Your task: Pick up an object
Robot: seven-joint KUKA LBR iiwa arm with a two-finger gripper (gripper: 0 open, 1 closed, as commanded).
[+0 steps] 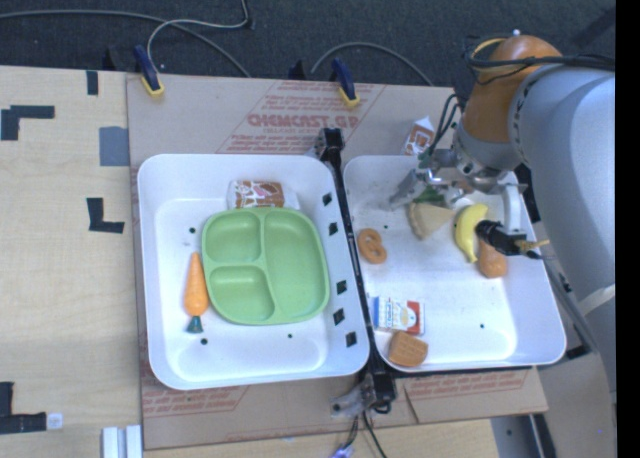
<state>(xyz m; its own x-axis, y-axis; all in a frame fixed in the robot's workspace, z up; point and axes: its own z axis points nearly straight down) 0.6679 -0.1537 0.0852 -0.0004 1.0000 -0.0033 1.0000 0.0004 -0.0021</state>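
Arm: grey with an orange band (505, 86), reaching in from the right over the far part of the right bin (520, 331).
Tool (437, 184): low over the far middle of the right bin; from where I stand its metal parts blur together, so I cannot tell whether it is released or clenched, and nothing shows held in it.
Pale wedge (431, 217): a cream-coloured piece right under the tool on its near side, possibly touching it; I cannot say for sure.
Banana (468, 229): just right of the tool and a little nearer, beside the pale wedge.
Orange lump (491, 263): beyond the banana's near end, right of the tool, near a dark bit of the arm's hardware.
Small round cookie (372, 246): left of the tool and nearer, close to the wall between the 2 bins.
Milk carton (397, 315): well nearer than the tool, lying flat.
Brown biscuit (407, 348): nearest of all, just beyond the carton at the bin's near edge.
Left bin (165, 341): well left of the tool, holding a green divided plate (265, 264), a carrot (195, 288) and a small packet (257, 193) at the plate's far edge.
Bench (60, 276): cardboard sheet under both bins, clamped at the far edge.
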